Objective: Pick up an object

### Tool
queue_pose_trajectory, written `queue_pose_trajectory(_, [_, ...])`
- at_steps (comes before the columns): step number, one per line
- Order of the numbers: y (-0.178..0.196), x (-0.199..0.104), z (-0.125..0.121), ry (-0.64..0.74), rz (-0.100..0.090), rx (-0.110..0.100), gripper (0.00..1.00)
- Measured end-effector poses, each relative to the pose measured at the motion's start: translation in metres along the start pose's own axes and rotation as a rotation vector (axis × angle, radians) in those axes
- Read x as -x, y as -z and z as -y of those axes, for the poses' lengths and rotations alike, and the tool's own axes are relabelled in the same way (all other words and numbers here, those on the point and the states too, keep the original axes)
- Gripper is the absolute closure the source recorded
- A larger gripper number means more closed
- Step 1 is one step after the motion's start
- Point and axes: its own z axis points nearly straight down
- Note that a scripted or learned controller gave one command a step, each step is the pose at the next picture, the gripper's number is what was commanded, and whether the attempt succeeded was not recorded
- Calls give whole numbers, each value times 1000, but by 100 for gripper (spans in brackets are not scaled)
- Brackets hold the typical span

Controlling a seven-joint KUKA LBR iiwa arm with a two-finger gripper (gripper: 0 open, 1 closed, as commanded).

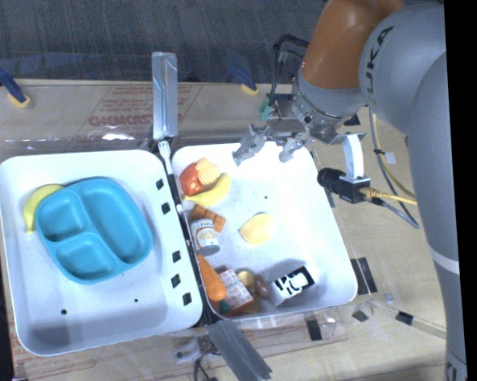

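While the arm [392,63] reaches in from the right, its gripper [270,148] hangs over the far edge of the right bin [325,221], with two pale fingers [247,147] spread apart and nothing between them. The orange band sits just above the wrist, and a black cable fitting [343,183] juts out beside the bin's right rim.

Below the gripper, several things lie scattered in the right bin. Nearest to it, at the bin's far left corner, is a red and yellow toy fruit [202,181], a banana shape curled against a tomato-coloured piece. A pale yellow lump [257,229] rests alone near the middle of the bin floor, apart from the rest. Along the left wall stands a small can [206,236] with an orange label. Toward the near side, a carrot-like orange piece [213,281] leans on the wall, touching a crumpled packet [236,290], a small brownish ball [245,279] and a dark round thing beside it. A black and white block [293,282] lies at the near edge.

Over in the left bin [28,311], a blue divided plate [96,226] lies tilted, covering most of a yellow thing [38,202] behind it.
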Motion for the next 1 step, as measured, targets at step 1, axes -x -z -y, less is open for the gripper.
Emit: queue_pose_trajectory(1, [-45, 19, -3, -355, 0, -3, 0])
